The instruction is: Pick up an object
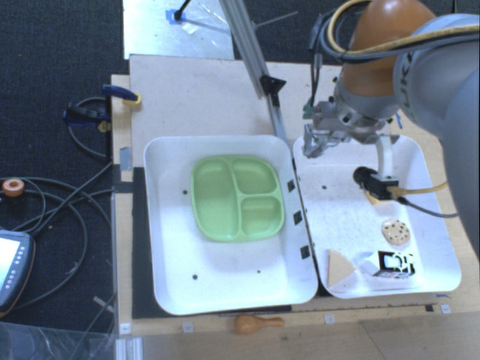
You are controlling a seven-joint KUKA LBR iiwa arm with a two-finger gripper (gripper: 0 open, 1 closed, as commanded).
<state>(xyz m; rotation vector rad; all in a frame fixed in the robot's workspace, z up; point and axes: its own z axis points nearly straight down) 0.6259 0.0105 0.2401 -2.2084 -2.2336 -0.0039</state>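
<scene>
At the near edge of the counter [202, 96] a small wooden peg [259, 323] lies outside both bins. Just beyond it, the near end of the right bin [337, 208] holds everything worth picking. There is a tan wedge [340, 267] by the bin's near view-left corner. A black-and-white packet [395, 262] lies just beside it toward view-right. A round cookie [395, 232] sits a little farther back, close to the packet but apart from it. The wedge's point faces the far side, its broad edge toward the viewer.

In the left bin [172, 276] a green divided plate [236, 199] lies flat near the middle.

Farthest back, the hand [315, 142] hangs over the right bin's far view-left corner, close to the wall shared with the left bin. All three loose things lie from it toward the viewer. The wedge is almost straight down the bin along that wall, while the cookie and packet sit off diagonally to view-right. The wedge looks the simplest target, needing travel mostly in one direction.

Whether the hand is open or closed cannot be told at this size and angle. Nothing can be seen held in it, and whether it touches the bin floor is unclear.
</scene>
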